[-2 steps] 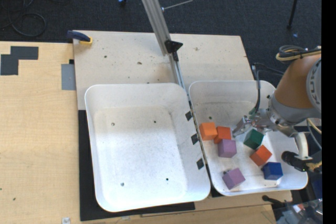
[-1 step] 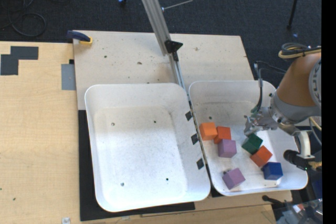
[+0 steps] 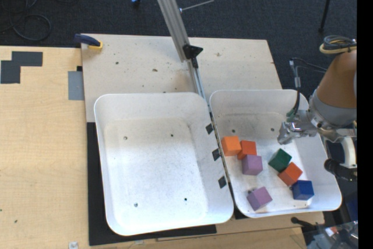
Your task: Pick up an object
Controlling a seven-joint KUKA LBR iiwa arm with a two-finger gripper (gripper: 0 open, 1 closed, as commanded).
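- We see the metal two-finger claw (image 3: 289, 130) above the right shallow white plastic bin (image 3: 256, 103), near its right wall; we cannot tell its state.
- Nearest lies the dark green cube (image 3: 280, 159), just below the claw, apart from it.
- Beyond it: orange-red cube (image 3: 291, 173), blue cube (image 3: 303, 189), two purple cubes (image 3: 252, 164), orange cube (image 3: 231, 145).
- We judge nothing lifted yet; descent, closing and lifting remain.
- The green cube sits corner-on; no long axis.
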